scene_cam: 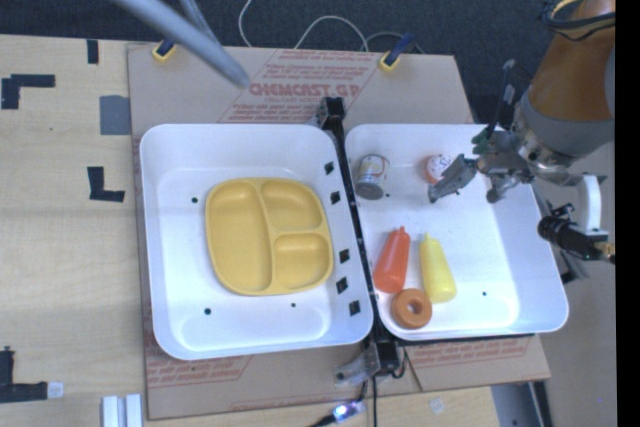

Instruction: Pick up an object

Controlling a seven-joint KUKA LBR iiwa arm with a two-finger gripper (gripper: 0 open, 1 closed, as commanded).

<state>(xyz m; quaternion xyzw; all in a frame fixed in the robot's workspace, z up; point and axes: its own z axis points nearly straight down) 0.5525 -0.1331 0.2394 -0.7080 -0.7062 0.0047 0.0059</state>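
Right bin (520, 310), front portion: a toy doughnut (411, 307), orange-brown, is laid flat near the front rim. Touching it from behind, a yellow squeeze bottle (437, 268) and a red-orange squeeze bottle (392, 258) are laid side by side, caps pointed away from the front. Farther back, beside the divider, a small silver can (371, 176) is placed. To its right a small round white-and-red object (436, 165) is seen; its kind cannot be told. The pincer (462, 177) is positioned over the back right of this bin, next to the white-and-red object; nothing is seen between its fingers, and whether they are spread or closed cannot be told. Left bin (165, 215): one yellow three-compartment plate (268, 235) is laid at the centre. Both bins are carried on a cardboard sheet (300, 90) on the desk (60, 215).
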